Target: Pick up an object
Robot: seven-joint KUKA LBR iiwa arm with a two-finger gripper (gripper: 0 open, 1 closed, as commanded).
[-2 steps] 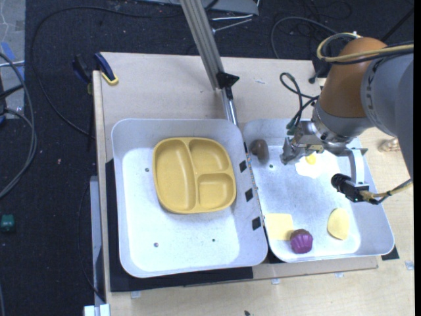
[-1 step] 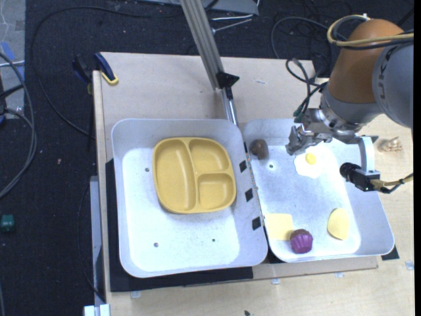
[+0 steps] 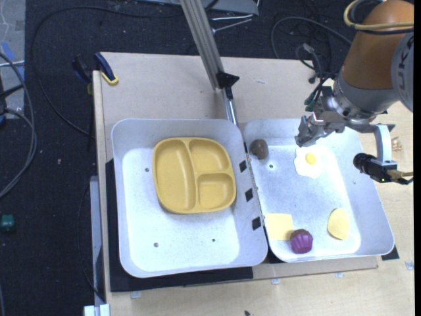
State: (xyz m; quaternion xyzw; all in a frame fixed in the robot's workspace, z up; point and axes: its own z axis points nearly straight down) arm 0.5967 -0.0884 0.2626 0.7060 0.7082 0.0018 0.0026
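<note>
The grey arm's gripper [image 3: 306,137] is hanging over the far edge of the right white bin [image 3: 368,206], just above the white-and-yellow toy fried egg [image 3: 308,162]. Whether its fingers are parted or closed, I cannot tell. A brown rounded piece [image 3: 259,149] is lying by the bin's far left corner. A yellow divided plastic plate [image 3: 195,174] is sitting in the left white bin [image 3: 131,196].

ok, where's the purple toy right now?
In the camera view, the purple toy lies at the near edge of the right bin, beside the yellow square slice and left of the yellow wedge.
</note>
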